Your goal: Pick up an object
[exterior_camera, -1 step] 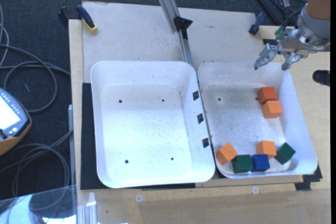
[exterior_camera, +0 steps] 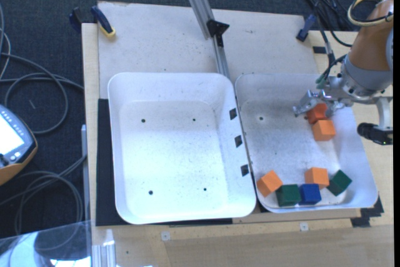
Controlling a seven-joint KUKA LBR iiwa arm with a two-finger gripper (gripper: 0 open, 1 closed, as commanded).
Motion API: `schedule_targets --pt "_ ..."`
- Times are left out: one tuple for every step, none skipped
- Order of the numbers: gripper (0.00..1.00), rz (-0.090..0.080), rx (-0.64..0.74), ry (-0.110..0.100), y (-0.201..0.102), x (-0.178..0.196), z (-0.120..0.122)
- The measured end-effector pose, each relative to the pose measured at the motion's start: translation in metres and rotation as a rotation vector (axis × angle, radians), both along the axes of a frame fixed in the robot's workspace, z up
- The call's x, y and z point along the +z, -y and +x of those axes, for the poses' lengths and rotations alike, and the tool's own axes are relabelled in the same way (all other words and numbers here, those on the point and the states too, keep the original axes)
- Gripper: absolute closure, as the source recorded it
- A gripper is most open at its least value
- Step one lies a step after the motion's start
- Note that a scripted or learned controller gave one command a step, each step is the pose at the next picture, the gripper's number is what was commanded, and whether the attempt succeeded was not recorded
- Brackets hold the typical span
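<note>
Presently we find the arm point(exterior_camera: 370, 50) reaching in from the right over the right bin point(exterior_camera: 275, 134), with its gripper point(exterior_camera: 319, 107) low over the upper part of that bin. A red-orange block point(exterior_camera: 317, 113) sits right at the fingertips, partly hidden by them; we cannot tell whether the fingers are spread or closed, nor whether they actually have hold of that block. Touching it on the near side lies an orange block point(exterior_camera: 324, 129) on the bin floor.

Along the near edge of the right bin we record a cluster of five pieces: an orange cube point(exterior_camera: 270, 182) at the left, a dark green cube point(exterior_camera: 288, 194) just beside it, a blue cube point(exterior_camera: 310, 194) touching the green one, a second orange cube point(exterior_camera: 317, 176) just behind the blue, and another dark green cube point(exterior_camera: 339, 182) at the right end, tilted relative to the others.

The left bin point(exterior_camera: 125, 134) adjoins the right bin, their rims meeting at the middle of the bench point(exterior_camera: 156, 40). Cables point(exterior_camera: 37, 90) lie on the dark floor to the left of the bench.
</note>
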State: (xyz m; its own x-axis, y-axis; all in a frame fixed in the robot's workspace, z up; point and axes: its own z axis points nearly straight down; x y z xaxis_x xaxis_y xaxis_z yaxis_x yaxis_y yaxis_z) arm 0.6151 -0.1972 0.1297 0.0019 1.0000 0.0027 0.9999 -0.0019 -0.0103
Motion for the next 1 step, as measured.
schedule_targets --pt "0.0 0.002 0.001 0.002 -0.0341 -0.0046 -0.0798"
